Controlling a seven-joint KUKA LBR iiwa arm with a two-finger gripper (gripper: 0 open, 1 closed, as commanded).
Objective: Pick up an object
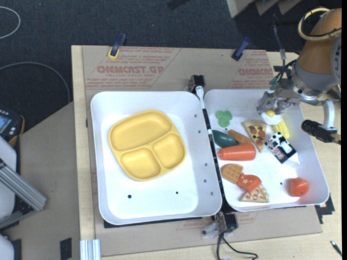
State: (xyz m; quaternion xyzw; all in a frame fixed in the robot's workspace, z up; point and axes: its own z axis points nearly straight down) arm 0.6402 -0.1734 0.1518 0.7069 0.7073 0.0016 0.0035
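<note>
- Camera view looks down on a worktop [81, 145] covered with brown board, bearing two shallow white bins side by side.
- Left bin [108, 199] holds a yellow divided tray [146, 144] with three compartments, lying a little toward the bin's far left part.
- Right bin [317, 172] holds a scatter of toy foods.
- Arm [320, 53] reaches in from the right, its pincer [272, 108] low over the far part of the right bin.
- Just under the pincer sits a small white and yellow piece [269, 116], perhaps an egg; whether the pincer touches it or grips it, I cannot tell, nor whether the pincer is wide or narrow.
- Near the pincer, a yellow corn piece [282, 127] lies just to its right and nearer the camera.
- A green leafy piece [223, 115] lies near the bin's far left side, with a dark green piece [223, 138] below it.
- An orange carrot [236, 153] lies across the bin's left middle, touching the dark green piece.
- A pizza slice [255, 131] lies between the carrot and the corn.
- A black and white block [278, 144] sits just right of the pizza slice.
- A waffle [231, 173], a red piece [250, 182] and a second pizza slice [256, 194] cluster at the near left.
- An orange-red round fruit [298, 187] sits alone at the near right.
</note>
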